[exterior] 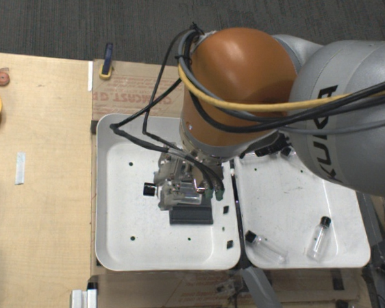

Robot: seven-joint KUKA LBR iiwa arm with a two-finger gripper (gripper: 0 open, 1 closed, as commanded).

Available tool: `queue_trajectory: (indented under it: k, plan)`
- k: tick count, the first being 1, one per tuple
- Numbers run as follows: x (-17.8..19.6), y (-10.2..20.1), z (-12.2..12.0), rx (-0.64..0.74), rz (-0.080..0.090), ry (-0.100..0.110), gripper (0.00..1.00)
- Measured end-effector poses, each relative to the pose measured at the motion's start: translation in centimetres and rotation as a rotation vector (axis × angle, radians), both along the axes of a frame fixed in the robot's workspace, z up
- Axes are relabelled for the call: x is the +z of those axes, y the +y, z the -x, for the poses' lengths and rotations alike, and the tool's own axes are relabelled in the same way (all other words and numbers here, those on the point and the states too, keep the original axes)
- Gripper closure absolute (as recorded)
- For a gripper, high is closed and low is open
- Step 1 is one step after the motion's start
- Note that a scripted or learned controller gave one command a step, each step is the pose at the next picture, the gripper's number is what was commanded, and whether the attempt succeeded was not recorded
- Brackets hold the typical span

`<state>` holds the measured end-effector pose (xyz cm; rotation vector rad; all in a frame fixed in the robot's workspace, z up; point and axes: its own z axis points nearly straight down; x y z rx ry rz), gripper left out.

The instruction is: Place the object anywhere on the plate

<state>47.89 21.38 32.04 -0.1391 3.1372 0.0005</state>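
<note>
Hand, seemingly low, over left bin

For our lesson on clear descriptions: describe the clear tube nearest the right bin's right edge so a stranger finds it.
Find the right white bin of the two. Near its lower right corner lies a small clear tube with a black cap at its upper end. The other clear tube lies by the lower left corner instead.
</note>
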Motion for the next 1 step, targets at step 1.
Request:
queue_trajectory:
  k: [1]
  plan:
    - [6.46,-0.1,-5.56,0.314,-0.001,-0.002,1.0]
